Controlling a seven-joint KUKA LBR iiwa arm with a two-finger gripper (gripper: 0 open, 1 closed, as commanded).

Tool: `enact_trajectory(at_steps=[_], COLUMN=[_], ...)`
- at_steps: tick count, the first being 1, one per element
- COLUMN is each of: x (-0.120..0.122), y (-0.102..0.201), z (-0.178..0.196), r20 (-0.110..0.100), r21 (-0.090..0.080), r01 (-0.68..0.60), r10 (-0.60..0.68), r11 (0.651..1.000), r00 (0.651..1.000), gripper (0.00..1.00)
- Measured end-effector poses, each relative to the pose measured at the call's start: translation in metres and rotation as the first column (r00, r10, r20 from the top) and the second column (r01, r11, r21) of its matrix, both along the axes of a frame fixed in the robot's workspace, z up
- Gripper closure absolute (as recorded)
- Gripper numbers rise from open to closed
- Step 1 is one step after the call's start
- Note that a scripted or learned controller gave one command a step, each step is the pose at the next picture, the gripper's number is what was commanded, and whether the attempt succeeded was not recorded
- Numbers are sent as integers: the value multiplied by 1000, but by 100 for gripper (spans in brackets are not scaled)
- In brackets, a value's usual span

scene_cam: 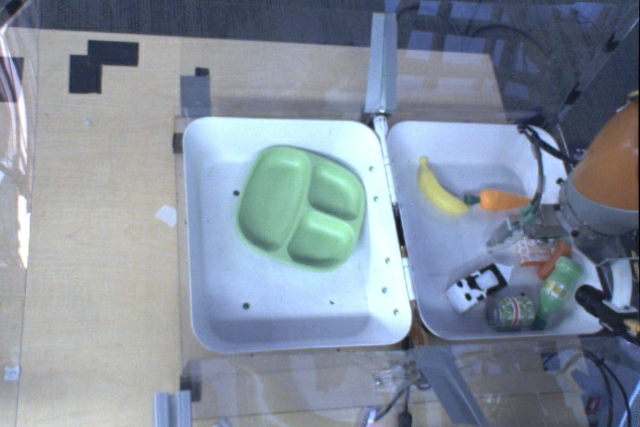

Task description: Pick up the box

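The box (475,288) is a small black-and-white carton lying near the front of the right bin (440,145). My gripper (518,239) hangs low over the right bin, a little behind and to the right of the box and apart from it. The grey arm with its orange band (612,165) reaches in from the right edge.
Around the box lie a dark can (512,311), a green bottle (560,283) and a small orange-red item (550,261). A banana (438,190) and a carrot (503,200) sit further back. The left bin (215,305) holds a green divided plate (300,205).
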State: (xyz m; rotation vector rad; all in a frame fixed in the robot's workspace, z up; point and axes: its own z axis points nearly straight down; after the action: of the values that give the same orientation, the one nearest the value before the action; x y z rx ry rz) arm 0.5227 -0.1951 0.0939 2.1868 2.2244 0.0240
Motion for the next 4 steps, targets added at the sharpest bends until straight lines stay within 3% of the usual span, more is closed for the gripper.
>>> enact_trajectory(at_steps=[1, 2, 3, 4], x=[3, 5, 36, 40], y=[-3, 5, -8, -9], z=[12, 14, -1, 12], r20=[9, 8, -10, 2], r21=[-8, 3, 5, -4], r01=[1, -10, 1, -3], r10=[-1, 10, -1, 3], r11=[1000, 1000, 1000, 1000], r00=[1000, 1000, 1000, 1000], gripper=[100, 0, 0, 100])
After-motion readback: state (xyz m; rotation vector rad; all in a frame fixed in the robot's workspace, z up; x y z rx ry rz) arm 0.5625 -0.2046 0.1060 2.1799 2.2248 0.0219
